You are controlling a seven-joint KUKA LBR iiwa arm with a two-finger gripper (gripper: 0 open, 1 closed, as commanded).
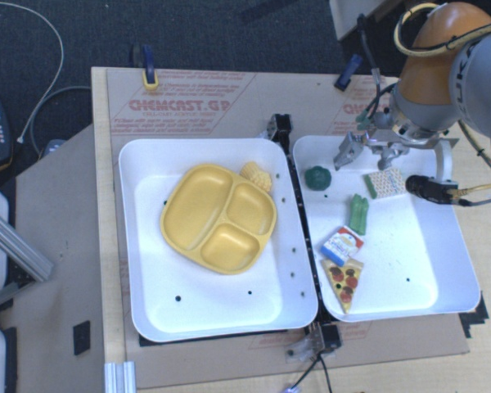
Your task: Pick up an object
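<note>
Nearest me, at the front of the right bin (pixel 442 297), I see a pizza slice toy (pixel 344 281) touching a small red, white and blue packet (pixel 341 243). Just beyond stands a green block (pixel 358 214), then a dark green round piece (pixel 317 178) and a speckled square (pixel 385 183). Over the far end of that bin hangs the gripper (pixel 368 155), fingers spread, pinching nothing. Across in the left bin (pixel 147 244), I see a yellow divided plate (pixel 219 217) with a corn cob toy (pixel 257 175) at its far rim.
</note>
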